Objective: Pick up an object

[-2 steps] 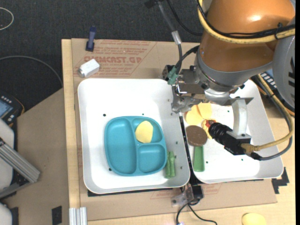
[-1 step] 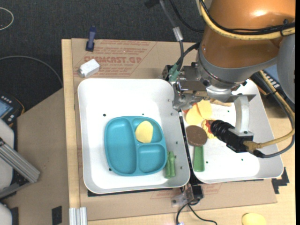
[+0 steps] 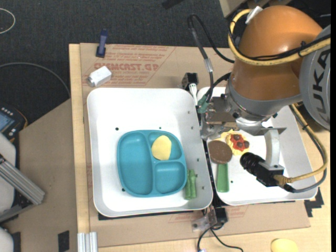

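A blue divided plate [image 3: 142, 164] lies in the left bin [image 3: 105, 114], with a yellow lemon-like piece [image 3: 161, 147] in its upper right compartment. A small green stick-shaped object [image 3: 190, 185] lies by the plate's right edge, close to the bin wall. In the right bin [image 3: 299, 140] are a brown round-headed utensil with a green handle [image 3: 220, 161] and a yellow toy with red spots [image 3: 237, 140]. My gripper [image 3: 224, 124] hangs over the right bin's left part, just above the brown utensil and the yellow toy. The large orange wrist hides most of it.
On the cardboard behind the left bin sit a small white block [image 3: 100, 76] and a blue item [image 3: 102, 43]. Cables run down behind the bins to the gripper. A yellow object [image 3: 283, 244] lies off the bench at the bottom right.
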`<action>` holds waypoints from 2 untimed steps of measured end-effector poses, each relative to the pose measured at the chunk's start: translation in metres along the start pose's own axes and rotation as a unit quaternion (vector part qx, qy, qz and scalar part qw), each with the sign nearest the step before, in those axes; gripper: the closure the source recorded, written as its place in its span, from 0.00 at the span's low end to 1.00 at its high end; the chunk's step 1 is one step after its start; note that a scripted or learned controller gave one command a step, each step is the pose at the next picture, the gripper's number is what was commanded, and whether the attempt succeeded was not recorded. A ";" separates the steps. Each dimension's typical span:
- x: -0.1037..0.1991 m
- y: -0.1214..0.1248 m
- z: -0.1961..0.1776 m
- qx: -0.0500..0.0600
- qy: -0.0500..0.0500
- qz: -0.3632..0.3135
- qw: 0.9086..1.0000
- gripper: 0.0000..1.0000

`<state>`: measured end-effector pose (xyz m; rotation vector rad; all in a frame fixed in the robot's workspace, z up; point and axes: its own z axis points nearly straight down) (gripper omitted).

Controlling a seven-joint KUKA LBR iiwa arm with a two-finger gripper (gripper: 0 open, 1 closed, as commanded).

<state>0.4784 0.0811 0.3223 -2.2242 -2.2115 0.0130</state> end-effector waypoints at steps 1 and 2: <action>-0.020 0.001 -0.140 -0.014 0.003 -0.002 1.000 1.00; -0.039 0.000 -0.046 0.000 0.000 -0.001 1.000 1.00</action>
